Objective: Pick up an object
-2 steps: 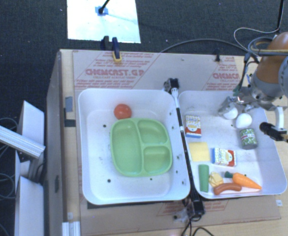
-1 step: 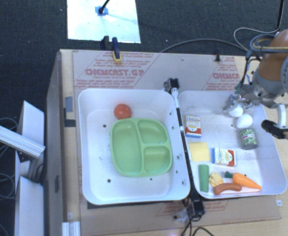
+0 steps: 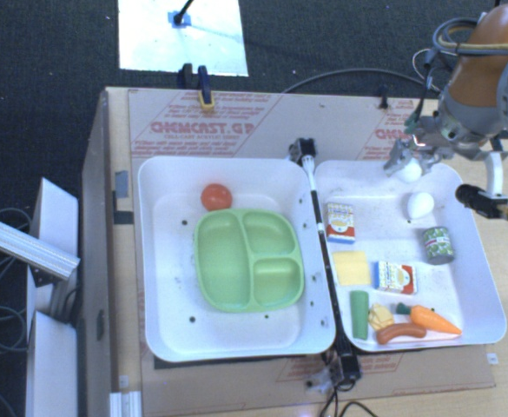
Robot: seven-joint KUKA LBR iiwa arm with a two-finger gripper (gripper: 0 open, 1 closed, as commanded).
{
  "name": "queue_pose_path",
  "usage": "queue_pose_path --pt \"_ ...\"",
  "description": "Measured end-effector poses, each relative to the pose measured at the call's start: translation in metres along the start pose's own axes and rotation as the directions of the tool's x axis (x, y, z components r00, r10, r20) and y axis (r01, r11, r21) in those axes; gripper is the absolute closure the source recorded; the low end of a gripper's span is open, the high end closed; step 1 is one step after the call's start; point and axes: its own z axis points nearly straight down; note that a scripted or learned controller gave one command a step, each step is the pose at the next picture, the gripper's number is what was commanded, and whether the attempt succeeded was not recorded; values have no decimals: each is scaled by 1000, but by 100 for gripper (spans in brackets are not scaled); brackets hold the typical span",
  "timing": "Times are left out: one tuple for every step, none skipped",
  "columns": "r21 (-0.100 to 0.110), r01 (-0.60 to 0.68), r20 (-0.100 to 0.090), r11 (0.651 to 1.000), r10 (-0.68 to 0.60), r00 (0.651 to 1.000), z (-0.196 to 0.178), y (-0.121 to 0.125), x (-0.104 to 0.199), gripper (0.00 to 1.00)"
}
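The two bins (image 3: 175, 337) look like smooth white plastic with a soft shine. The green plate (image 3: 247, 259) in the left bin is smooth plastic too, a bit glossy. The egg (image 3: 420, 204) in the right bin looks smooth and matt. The can (image 3: 438, 244) near it looks like metal. The bench top (image 3: 236, 124) at the far side looks like flat brown cardboard with red print.
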Motion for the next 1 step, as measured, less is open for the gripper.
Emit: queue_pose_path --pt "1 1 0 1000 -1 1000 -53 0 19 100"
